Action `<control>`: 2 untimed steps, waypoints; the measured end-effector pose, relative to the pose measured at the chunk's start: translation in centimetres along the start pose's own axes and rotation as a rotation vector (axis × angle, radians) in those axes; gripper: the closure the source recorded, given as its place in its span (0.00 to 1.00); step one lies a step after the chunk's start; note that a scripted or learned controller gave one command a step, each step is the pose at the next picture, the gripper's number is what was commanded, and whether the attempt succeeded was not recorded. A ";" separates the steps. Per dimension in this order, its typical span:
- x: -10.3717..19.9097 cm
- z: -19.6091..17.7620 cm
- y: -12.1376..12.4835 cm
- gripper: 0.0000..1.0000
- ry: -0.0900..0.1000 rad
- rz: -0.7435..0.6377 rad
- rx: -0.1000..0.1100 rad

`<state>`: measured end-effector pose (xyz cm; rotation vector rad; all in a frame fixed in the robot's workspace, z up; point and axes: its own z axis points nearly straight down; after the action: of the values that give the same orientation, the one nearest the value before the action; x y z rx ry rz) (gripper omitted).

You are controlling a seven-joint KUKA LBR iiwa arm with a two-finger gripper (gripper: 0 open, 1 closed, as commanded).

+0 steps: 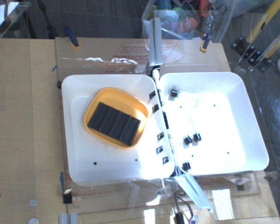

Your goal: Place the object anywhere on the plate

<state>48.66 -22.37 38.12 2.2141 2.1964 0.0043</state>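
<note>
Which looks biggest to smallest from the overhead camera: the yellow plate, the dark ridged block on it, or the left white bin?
1. left white bin
2. yellow plate
3. dark ridged block, which lies within the plate's rim

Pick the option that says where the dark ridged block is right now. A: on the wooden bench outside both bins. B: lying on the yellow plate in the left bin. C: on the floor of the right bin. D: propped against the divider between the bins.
B: the dark ridged block lies flat on the yellow plate, which sits in the left bin, apart from the right bin.
</note>
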 end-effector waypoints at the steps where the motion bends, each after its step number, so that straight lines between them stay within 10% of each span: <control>1: 0.0 0.0 0.0 0.00 0.000 0.000 0.000; 2: 0.0 -1.1 0.1 1.00 -0.003 -0.001 -0.004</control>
<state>48.78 -22.39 39.20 2.2095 2.1938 0.0059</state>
